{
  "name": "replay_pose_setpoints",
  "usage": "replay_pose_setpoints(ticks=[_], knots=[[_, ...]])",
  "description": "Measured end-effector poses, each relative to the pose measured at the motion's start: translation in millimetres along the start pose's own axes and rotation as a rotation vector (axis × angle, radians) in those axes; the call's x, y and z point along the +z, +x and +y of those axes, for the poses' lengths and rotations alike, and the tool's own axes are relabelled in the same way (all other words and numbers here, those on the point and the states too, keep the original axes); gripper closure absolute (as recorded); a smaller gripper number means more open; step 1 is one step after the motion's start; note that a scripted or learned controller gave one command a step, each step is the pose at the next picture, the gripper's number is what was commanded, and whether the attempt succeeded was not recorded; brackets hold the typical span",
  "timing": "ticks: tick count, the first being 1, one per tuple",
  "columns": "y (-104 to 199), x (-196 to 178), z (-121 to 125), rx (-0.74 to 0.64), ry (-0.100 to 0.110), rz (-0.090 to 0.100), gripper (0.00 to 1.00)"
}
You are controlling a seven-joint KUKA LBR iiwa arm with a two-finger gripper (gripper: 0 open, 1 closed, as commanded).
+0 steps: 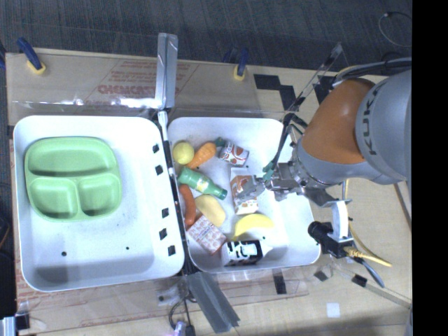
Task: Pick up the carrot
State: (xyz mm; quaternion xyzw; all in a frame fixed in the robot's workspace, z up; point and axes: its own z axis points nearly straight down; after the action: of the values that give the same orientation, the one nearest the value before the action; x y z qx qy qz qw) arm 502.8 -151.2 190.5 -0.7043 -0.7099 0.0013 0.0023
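- Orange carrot point(204, 153) lies in right bin point(269, 126), upper-left part, tilted, leafy end up-right near a small carton point(234, 152).
- Lemon point(183, 152) just left of it, touching or nearly; green bottle point(201, 183) just below.
- Looks like toy plastic: likely light, stiff, smooth and a bit slippery, not fragile.
- Tapered shape; best grab is across the thick middle, jaws square to its long axis, since the narrow tip would likely slide out.
- Tight neighbours; fingers risk bumping lemon or bottle.
- Gripper point(269, 180) sits centre-right of the bin, well apart from carrot, over a packet point(243, 191); fingers: cannot tell if spread or closed.
- Green tray point(70, 177) in left bin point(42, 275).
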Motion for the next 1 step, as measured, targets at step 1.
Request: replay_pose_setpoints(ticks=[1], knots=[[57.1,78.0,43.6,0.168,0.0,0.001,0.0]])
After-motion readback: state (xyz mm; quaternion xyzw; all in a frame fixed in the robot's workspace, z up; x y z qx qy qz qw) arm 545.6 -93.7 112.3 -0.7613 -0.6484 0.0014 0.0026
